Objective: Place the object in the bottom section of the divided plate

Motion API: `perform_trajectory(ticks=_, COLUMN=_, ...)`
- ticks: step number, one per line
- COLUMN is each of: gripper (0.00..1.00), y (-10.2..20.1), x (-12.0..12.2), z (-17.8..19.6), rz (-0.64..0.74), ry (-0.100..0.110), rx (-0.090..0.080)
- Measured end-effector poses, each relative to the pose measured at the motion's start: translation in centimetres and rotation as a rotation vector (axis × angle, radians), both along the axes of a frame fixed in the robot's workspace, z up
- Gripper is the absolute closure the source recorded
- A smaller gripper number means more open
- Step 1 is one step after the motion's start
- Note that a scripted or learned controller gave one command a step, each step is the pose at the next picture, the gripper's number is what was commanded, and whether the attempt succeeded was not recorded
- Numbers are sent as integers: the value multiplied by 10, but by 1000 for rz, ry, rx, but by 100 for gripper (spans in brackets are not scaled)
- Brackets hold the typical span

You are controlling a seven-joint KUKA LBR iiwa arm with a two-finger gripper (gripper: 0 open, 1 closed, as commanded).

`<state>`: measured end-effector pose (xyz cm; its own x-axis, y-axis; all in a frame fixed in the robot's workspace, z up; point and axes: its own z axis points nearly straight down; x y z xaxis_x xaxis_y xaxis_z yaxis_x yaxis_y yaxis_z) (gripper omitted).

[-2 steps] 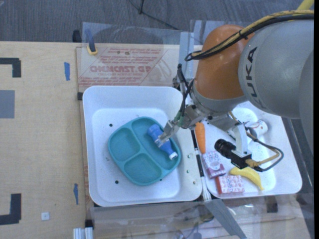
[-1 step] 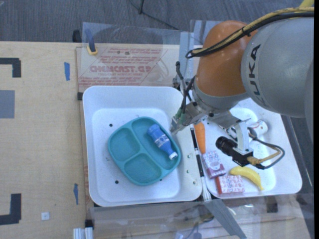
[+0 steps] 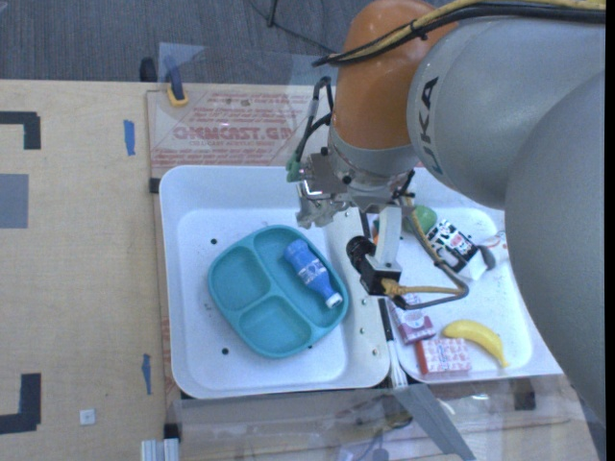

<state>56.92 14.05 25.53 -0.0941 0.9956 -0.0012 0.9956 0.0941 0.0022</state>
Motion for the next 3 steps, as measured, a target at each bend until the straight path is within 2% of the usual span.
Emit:
perform_trajectory(ticks=1, gripper=100, y=72, x=44, z=-28, rz=10, ry=1, rx=0)
perform_trajectory(ticks=2, gripper=100, y=80, x=79, z=15, rz=-146, ry=-1, rx=1)
perform_trajectory(ticks=3, gripper=100, y=44, x=41, z=-23, rz=-160, ry=4, rx=0)
